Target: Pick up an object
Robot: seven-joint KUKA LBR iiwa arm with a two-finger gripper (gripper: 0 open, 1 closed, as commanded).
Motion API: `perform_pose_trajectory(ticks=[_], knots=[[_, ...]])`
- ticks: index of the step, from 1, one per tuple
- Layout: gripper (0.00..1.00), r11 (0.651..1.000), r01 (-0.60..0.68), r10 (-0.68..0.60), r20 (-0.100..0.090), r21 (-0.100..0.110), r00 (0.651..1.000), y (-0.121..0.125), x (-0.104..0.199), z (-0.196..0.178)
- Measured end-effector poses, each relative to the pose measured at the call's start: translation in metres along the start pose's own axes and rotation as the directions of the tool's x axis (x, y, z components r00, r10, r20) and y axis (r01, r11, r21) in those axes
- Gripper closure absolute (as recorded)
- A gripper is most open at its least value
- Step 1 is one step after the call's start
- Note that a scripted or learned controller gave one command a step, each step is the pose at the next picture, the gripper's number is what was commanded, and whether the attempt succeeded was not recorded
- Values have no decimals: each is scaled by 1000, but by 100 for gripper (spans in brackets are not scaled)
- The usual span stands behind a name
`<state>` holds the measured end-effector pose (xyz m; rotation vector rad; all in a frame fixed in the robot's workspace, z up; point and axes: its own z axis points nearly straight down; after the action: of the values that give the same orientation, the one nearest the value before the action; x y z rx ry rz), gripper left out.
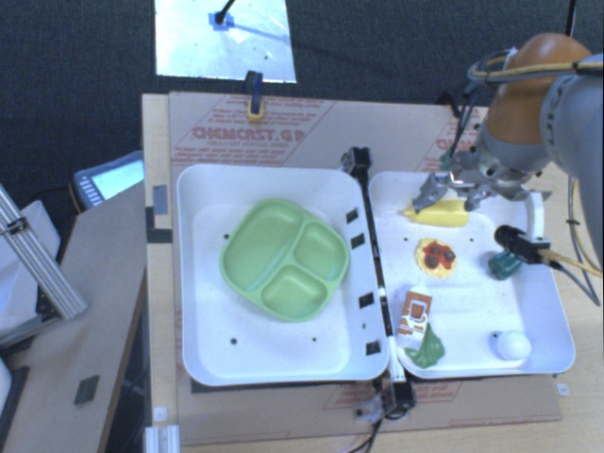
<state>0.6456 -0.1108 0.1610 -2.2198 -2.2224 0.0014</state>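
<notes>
My gripper hangs over the far end of the right bin, fingers spread apart and open. Just below and in front of it lies a yellow banana-like piece, close to the fingertips but not between them. A round yellow piece with red spots rests nearer the bin's middle. A teal object lies to its right.
A white ball, an orange and white carton and a green leafy piece lie at the right bin's near end. The left bin holds a green divided plate. A black divider runs between the bins.
</notes>
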Motion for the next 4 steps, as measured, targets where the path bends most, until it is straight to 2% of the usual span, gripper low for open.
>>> perform_pose_trajectory(ticks=[1, 2, 3, 4], knots=[[0, 1000, 3, -3, -1, 1, 1000, -3, 10, 49], [0, 1000, -1, 1, -2, 14, 1000, -5, 9, 79], [100, 1000, 1, -1, 0, 2, 1000, -3, 9, 67], [100, 1000, 2, -2, 0, -8, 1000, 2, 8, 22]])
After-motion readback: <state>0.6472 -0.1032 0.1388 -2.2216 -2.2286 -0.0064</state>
